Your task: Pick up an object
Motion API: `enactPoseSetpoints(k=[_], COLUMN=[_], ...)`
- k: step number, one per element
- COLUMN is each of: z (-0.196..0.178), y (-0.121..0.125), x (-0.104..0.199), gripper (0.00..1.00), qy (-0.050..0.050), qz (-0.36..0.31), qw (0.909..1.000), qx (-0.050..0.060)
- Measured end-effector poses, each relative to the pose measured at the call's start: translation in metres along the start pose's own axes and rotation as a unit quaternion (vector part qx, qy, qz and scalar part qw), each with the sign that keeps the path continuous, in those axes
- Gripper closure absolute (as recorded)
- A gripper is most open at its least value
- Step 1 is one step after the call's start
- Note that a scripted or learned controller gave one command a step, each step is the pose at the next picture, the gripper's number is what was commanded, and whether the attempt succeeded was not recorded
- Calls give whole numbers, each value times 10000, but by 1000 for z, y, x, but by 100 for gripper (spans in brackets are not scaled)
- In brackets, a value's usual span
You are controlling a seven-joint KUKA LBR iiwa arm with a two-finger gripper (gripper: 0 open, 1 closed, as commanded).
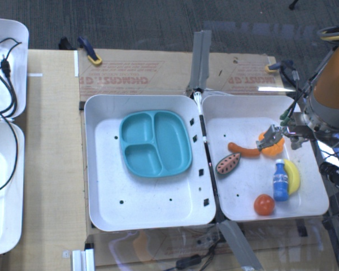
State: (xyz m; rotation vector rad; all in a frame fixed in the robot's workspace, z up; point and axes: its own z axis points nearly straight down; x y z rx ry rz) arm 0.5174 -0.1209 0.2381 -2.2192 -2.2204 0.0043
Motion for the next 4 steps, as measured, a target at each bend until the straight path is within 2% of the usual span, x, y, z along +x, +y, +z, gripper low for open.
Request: enactPoseSetpoints(k=[1, 2, 3, 4], z=[89, 148, 138, -9], y=[22, -20, -19, 19], x=[-78, -85, -87, -21], gripper=[0, 0, 100, 100], qy=[1, 32, 10, -3], qz=[18, -2, 22, -7], qw=[10000, 10000, 10000, 10000], qx=[0, 9, -7, -7])
